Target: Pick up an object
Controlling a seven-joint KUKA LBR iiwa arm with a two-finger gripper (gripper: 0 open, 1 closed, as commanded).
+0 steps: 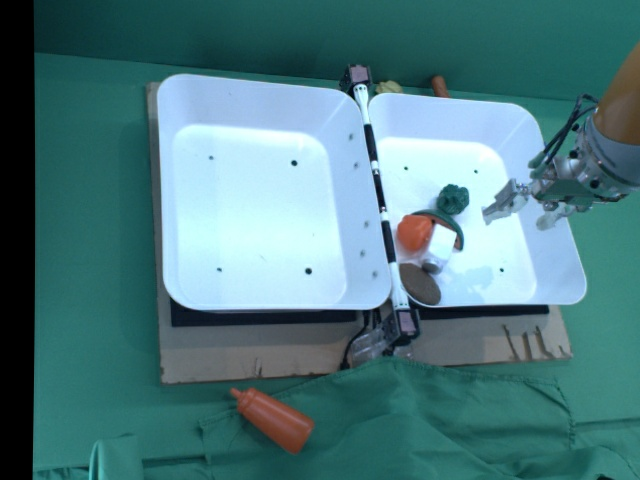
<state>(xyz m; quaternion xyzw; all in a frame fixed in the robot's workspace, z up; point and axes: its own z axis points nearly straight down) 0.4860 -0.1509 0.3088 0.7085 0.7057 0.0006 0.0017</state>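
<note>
With its jaws spread, the gripper [522, 206] near the right bin's [560, 268] right edge may miss the clustered toys [432, 240].

The arm [618, 128] is cut off by the right edge, with nothing visible past its orange band. Behind the right bin's [560, 268] far rim, a yellowish thing [387, 87] and a small orange thing [438, 86] are mostly hidden. The small grey item [431, 266] beside the orange object [414, 233] is too small to identify.
</note>
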